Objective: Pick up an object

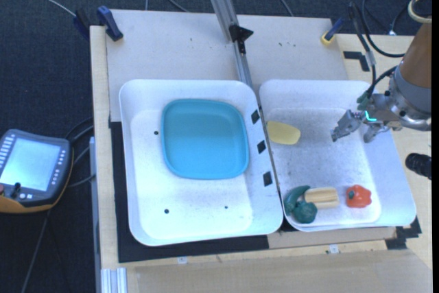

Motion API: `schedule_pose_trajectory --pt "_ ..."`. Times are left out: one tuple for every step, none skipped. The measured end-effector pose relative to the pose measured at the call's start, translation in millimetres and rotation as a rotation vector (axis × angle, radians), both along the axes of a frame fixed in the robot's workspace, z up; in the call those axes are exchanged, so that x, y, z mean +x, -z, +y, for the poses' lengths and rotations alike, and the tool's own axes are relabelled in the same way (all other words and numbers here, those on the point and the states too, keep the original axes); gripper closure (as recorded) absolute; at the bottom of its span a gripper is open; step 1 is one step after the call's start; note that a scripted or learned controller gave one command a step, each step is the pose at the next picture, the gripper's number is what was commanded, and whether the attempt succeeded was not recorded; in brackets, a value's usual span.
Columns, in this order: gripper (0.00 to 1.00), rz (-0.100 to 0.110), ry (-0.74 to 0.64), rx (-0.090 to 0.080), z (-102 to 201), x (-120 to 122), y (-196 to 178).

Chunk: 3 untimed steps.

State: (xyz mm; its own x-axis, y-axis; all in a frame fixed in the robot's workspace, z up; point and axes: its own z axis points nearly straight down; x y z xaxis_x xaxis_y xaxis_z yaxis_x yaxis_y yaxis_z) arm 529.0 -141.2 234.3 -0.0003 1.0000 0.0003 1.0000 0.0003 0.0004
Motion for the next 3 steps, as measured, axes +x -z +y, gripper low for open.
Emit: schedule_pose_trajectory --pt "0.0 0.0 0.0 0.0 0.0 0.0 0.1" --pt "0.0 0.004 0.001 0.0 -5.0 -5.6 44.7" --pt "0.0 0.004 0.001 0.0 -14.6 -5.6 93.6"
